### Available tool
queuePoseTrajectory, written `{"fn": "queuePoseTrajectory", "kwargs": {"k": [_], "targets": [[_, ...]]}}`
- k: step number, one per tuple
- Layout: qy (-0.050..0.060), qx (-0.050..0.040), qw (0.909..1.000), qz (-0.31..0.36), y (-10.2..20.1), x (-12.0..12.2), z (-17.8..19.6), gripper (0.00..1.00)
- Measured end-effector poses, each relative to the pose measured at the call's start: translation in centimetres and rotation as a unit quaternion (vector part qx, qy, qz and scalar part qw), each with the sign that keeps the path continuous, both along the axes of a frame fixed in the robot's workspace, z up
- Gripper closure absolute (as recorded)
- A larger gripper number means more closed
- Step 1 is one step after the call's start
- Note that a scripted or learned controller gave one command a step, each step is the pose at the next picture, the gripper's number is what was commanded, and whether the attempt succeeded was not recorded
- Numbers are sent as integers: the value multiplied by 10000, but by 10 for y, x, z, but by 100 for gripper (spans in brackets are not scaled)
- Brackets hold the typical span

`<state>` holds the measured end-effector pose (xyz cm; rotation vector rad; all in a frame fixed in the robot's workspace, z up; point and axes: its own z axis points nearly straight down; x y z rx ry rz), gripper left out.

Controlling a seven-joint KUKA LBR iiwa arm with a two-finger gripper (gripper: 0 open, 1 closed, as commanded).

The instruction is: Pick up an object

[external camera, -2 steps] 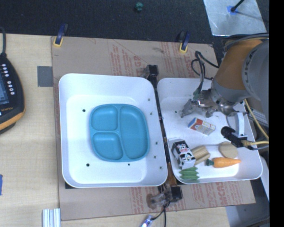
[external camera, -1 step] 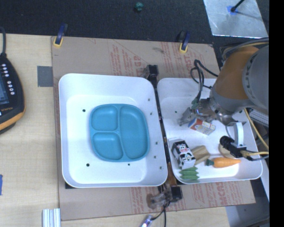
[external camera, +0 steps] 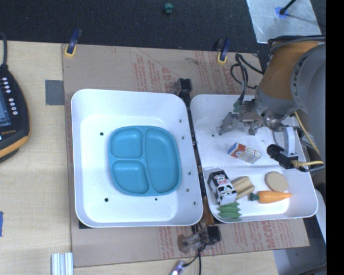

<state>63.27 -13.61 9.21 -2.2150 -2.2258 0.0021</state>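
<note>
My gripper hangs over the back of the right bin, open, with nothing between its fingers. In front of it, apart from the fingers, lies a small red, white and blue carton. Along the bin's front sit a black-and-white box, a tan roll, a green vegetable, an orange carrot and a round tan piece.
The left bin holds a blue divided plate. A teach pendant lies on the bench at far left. The grey and orange arm covers the right bin's back right corner.
</note>
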Motion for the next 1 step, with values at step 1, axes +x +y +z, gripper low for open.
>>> {"fn": "queuePoseTrajectory", "kwargs": {"k": [1], "targets": [[0, 1, 10000, 4, -15, 24, 0, 0]]}}
